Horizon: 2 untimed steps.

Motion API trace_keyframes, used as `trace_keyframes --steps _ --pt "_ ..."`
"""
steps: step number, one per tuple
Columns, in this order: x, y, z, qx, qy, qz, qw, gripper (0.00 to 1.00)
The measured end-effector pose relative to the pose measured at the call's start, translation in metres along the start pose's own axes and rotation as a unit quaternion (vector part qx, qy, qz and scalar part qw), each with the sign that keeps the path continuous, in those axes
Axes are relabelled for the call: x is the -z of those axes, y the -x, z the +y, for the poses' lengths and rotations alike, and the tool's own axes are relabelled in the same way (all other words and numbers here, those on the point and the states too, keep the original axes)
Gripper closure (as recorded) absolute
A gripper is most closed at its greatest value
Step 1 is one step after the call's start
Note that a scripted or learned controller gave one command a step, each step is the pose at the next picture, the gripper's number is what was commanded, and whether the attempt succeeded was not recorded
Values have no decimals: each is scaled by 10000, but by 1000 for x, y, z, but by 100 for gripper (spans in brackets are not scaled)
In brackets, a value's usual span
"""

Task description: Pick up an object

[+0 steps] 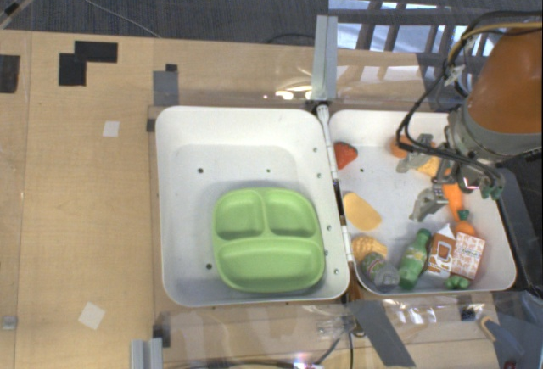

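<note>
My gripper (pixel 428 204) hangs low over the middle of the right bin (pixel 386 181), under the orange-banded wrist. It is just left of an orange carrot (pixel 459 199) and above a green bottle (pixel 414 257). Beside the bottle lie a brown and white carton (pixel 440 255) and a white and orange box (pixel 468 254). I see nothing held in the gripper. A red fruit (pixel 345 155), a yellow chip-shaped piece (pixel 361 209), a corn cob (pixel 369 247) and a grey object (pixel 384 276) lie along the bin's left side.
The left bin (pixel 195 147) holds a green divided plate (pixel 267 238). An orange piece (pixel 401 147) and a yellow piece (pixel 428 164) lie at the right bin's back, partly under the arm. A small green item (pixel 459 281) sits at the front right corner.
</note>
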<state>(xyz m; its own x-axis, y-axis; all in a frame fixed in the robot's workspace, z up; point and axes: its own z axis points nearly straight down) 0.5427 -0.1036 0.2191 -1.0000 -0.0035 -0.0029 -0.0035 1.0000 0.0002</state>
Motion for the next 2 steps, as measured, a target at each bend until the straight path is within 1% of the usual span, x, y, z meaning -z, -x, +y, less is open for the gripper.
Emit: trace_keyframes --steps 1,2 --pt "-110 48 -22 1585 13 14 9874 0" --pt "-132 96 -55 2654 -11 -46 9641 0"
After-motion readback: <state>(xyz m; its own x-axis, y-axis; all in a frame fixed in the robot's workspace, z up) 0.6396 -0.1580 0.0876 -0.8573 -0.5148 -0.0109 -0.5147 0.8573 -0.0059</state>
